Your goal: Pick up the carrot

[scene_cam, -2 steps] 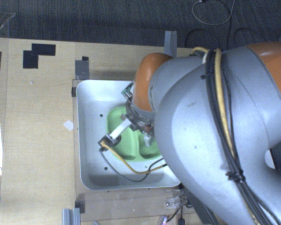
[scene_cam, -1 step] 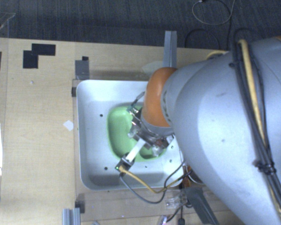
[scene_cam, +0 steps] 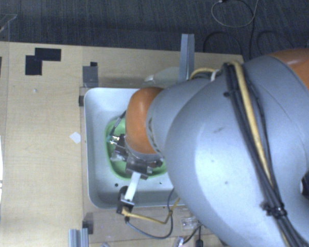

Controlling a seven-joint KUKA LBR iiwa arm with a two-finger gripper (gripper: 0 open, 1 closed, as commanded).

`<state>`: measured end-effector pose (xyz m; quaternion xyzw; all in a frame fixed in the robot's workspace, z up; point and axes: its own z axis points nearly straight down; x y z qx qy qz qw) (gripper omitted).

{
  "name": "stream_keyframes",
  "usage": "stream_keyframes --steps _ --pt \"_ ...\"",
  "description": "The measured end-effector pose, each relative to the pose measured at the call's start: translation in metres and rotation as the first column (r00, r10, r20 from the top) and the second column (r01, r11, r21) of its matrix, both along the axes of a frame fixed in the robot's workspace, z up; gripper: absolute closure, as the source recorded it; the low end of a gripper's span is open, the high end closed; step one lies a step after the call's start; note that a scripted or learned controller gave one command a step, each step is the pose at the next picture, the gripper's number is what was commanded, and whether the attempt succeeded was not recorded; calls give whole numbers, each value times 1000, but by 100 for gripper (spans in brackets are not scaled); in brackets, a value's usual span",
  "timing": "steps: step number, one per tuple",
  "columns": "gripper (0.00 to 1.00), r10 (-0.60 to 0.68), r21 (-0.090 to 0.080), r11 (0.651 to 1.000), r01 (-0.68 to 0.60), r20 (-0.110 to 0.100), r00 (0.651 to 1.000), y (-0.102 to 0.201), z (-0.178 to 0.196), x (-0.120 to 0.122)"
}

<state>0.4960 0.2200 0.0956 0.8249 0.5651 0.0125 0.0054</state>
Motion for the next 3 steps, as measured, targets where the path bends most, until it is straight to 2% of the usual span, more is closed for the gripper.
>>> stream_keyframes --steps 1,2,3 --pt "0 99 -3 995 -99 -22 995 15 66 130" --pt "0 -146 -1 989 146 -19 989 17 23 166" --pt "0 -170 -2 985 170 -23 985 17 24 173"
